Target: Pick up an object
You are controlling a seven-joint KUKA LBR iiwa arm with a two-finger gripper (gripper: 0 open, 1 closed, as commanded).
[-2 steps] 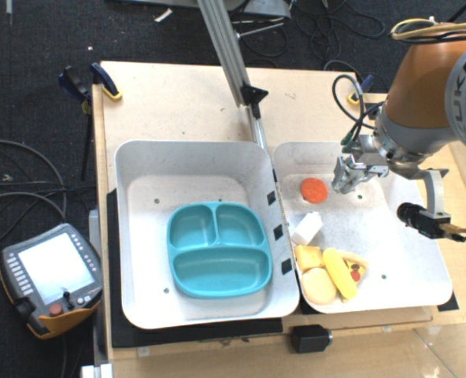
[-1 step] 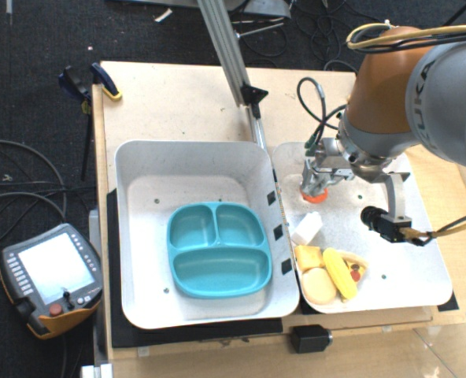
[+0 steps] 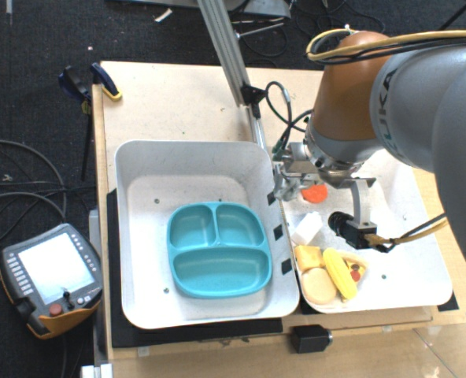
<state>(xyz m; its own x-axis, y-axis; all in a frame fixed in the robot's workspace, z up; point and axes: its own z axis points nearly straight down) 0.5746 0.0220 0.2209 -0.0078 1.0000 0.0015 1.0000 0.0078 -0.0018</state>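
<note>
The gripper hangs low in the right bin, just above a small orange object; whether it grips it, I cannot tell. A banana lies nearer the bin's front.

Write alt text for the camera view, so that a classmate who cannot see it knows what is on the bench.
A grey KUKA arm reaches from the right over the right white bin, which holds a small orange item, a white block and yellow and tan toy food. The left white bin holds a teal divided plate.
</note>
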